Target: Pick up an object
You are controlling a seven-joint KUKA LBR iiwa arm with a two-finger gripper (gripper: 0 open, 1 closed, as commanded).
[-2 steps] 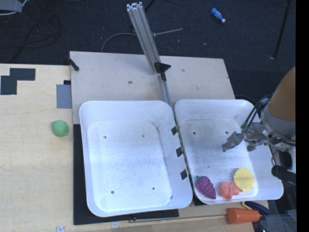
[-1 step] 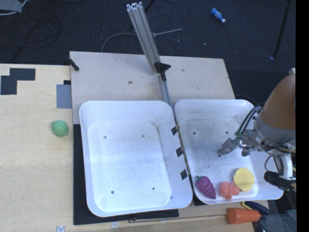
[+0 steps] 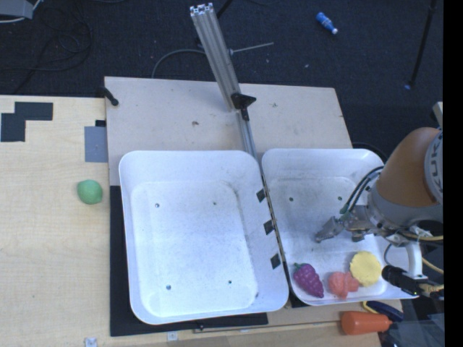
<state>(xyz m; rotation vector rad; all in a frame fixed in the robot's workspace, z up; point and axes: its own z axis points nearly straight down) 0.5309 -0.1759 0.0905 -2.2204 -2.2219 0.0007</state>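
Plastic, by the look of them: three small toy fruits lay in the right-hand shallow white bin (image 3: 318,172), bunched along its near edge. From left to right they were a purple grape-cluster toy (image 3: 309,279), a pinkish-red lumpy berry-shaped toy (image 3: 342,283) and a round yellow lemon-like toy (image 3: 366,267). The red and yellow pieces lay just beside each other, perhaps touching; the purple one sat a little apart, close to the bin's near-left corner.

The grey arm with the orange band (image 3: 406,176) reached in from the right, and its tool (image 3: 327,231) hung over the bare floor of the right bin, above and to the left of the yellow toy. I could not tell from where I stood whether the tool was spread or closed; nothing was seen in it.

Handling judgement: all three looked light, hollow and fairly stiff, with smooth skins likely to slip. The yellow toy's round body offered the plainest hold, across its middle. The purple cluster was bumpy, which might help grip, but it lay near the bin wall, which could crowd the tool.

The left-hand shallow white bin (image 3: 145,172) held no objects. A small green ball (image 3: 90,191) rested on the pale wooden desk (image 3: 43,266), well apart from both bins.
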